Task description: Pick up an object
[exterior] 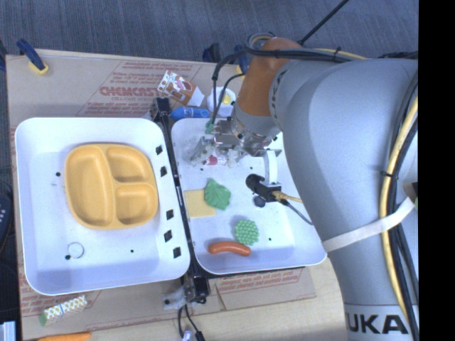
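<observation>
**Gripper (222, 145) low over far end of right bin**

Gripper state: cannot tell, the wrist and clutter mask it. No object seen in its grasp.

Right shallow white bin (302, 256), near to far:
- orange-red toy sausage (229, 248), lying across the near end
- round green bumpy ball (246, 231), just beyond the sausage
- flat pale yellow square slice (196, 204), by the left wall
- green leafy toy piece (217, 194), overlapping the slice's right edge
- small red bit (212, 160), close under the gripper

Left shallow white bin (39, 212): yellow plastic three-compartment tray (112, 185), flat at centre, compartments bare; small clear ring (75, 250) near the front left corner.
</observation>
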Robot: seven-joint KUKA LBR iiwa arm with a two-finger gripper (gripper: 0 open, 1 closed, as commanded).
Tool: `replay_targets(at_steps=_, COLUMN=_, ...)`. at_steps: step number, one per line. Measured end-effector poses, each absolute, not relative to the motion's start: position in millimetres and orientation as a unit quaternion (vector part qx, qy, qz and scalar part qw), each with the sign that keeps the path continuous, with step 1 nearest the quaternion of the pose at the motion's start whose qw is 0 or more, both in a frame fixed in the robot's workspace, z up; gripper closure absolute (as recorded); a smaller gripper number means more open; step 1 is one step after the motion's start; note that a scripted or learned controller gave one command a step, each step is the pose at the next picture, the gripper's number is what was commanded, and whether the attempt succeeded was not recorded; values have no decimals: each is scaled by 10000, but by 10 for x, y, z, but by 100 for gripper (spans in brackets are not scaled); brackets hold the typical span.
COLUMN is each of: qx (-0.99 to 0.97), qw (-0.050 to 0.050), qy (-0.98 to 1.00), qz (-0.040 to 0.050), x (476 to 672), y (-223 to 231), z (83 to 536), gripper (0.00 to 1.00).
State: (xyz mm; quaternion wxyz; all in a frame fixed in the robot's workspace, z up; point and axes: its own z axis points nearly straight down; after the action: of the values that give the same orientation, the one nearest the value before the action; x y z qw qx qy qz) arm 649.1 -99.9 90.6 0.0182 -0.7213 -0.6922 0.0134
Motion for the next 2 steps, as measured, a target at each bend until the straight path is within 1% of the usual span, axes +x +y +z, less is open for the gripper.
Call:
replay_targets(at_steps=1, qx=-5813, qw=298, qy=-8130, qz=122, x=6454, y=-1247, z=872, gripper=0)
replay_targets(at_steps=2, qx=-6933, qw=176, qy=-7203, qz=152, x=6480, y=-1036, z=893, gripper=0)
